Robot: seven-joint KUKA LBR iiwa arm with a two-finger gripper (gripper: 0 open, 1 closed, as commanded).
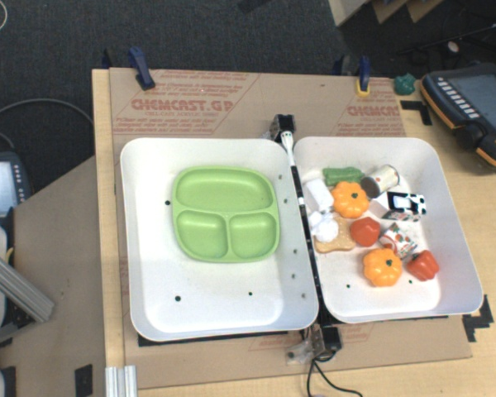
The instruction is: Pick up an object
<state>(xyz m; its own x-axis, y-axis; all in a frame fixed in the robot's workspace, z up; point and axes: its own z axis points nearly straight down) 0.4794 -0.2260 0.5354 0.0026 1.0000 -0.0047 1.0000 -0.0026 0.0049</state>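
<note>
My gripper's state I cannot tell. The left bin is holding a green divided plate near its middle. The right bin is carrying the toys: two orange pumpkins, a tomato between them, a red pepper at four o'clock, and a white bottle at nine.

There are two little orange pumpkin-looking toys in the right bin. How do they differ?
The upper pumpkin sits in the thick of the pile, touching the green piece and the red tomato-like toy; the lower pumpkin lies nearer the bin's front, with bare floor before it. The upper pumpkin's stem shows dark; the lower pumpkin's stem looks paler. Both are orange, ribbed and alike in size.
</note>
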